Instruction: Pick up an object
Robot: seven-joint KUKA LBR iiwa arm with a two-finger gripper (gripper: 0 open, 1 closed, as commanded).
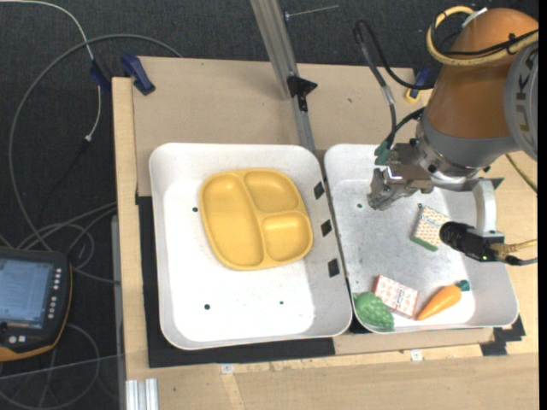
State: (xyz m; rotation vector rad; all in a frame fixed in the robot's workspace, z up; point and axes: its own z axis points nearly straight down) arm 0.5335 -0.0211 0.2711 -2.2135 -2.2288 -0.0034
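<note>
Bench point(231, 92) of pale wood carries two shallow white bins set side by side. The left bin point(171, 229) holds a yellow divided plate point(255, 218) with three compartments, lying toward that bin's far half, nearer its right wall than its left. The right bin point(363, 246) holds four small things: a green-patterned sachet point(429, 226) near the right wall, about midway along it; an orange toy carrot point(443, 301) with a green top by the near right corner; a red-and-white patterned packet point(397, 296) just left of the carrot, close to the near edge; and a green leafy toy point(373, 311) at the near left corner, touching or almost touching the packet.

The grey and orange arm point(479, 84) comes over the right bin's far right corner. Its gripper point(382, 196) hangs over the far half of that bin, above bare floor, left of the sachet and apart from it. Nothing shows between its fingers, and whether they stand apart or together cannot be told from this slant. A black cylindrical part point(466, 239) juts below the wrist, just right of the sachet.
</note>
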